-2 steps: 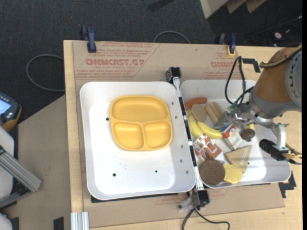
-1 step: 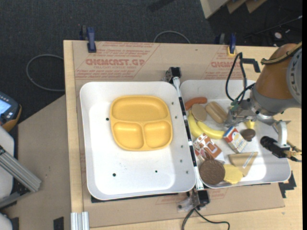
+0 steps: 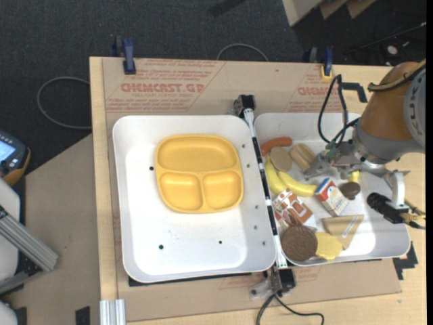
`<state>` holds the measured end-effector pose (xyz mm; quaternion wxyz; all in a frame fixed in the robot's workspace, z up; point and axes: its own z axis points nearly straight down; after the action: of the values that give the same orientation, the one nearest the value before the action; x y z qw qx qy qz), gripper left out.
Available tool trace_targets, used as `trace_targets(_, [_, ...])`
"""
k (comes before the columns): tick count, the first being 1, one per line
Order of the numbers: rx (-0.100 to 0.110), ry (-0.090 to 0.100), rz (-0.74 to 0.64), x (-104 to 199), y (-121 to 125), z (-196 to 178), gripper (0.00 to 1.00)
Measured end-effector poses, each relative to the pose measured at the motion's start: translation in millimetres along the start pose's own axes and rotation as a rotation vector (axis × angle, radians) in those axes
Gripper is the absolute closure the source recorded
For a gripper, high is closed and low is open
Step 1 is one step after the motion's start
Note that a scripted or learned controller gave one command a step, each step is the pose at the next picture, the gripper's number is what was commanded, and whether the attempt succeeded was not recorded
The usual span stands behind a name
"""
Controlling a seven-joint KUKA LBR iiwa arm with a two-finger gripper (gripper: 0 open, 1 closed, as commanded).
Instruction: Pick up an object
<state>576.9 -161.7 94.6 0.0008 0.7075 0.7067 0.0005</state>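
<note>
1. The left bin (image 3: 135, 202) is a shallow white tray with rounded corners. It holds a glossy yellow plate (image 3: 199, 172) moulded into three compartments, one wide at the top and two smaller below.
2. The right bin (image 3: 385, 246) is of the same white plastic and crowded with play food: a curved yellow banana (image 3: 284, 180), a reddish sausage (image 3: 276, 143), a tan bread-like piece (image 3: 302, 156), a small red-and-white carton (image 3: 331, 196), a brown-and-white wrapped packet (image 3: 291, 207), a round dark brown cookie (image 3: 298, 242) and a pale yellow wedge (image 3: 329, 247).
3. The gripper (image 3: 336, 160) sits low in the right bin, above the carton and beside the banana's right end; whether its fingers are apart or together cannot be told, and nothing is seen between them.
4. The grey arm (image 3: 392, 114) with its orange band covers the bin's upper right corner.
5. The left bin has bare floor all around the plate; in the right bin the items lie close together, several touching.
</note>
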Motion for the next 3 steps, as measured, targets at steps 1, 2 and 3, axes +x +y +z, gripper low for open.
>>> trace_targets(1, [0.004, 0.002, 0.001, 10.6, -24.7, 10.2, 0.00])
trace_targets(2, [0.000, 0.000, 0.000, 10.4, -23.1, -0.5, 1.00])
trace_targets(3, [0.000, 0.000, 0.000, 10.4, -23.3, 0.2, 0.00])
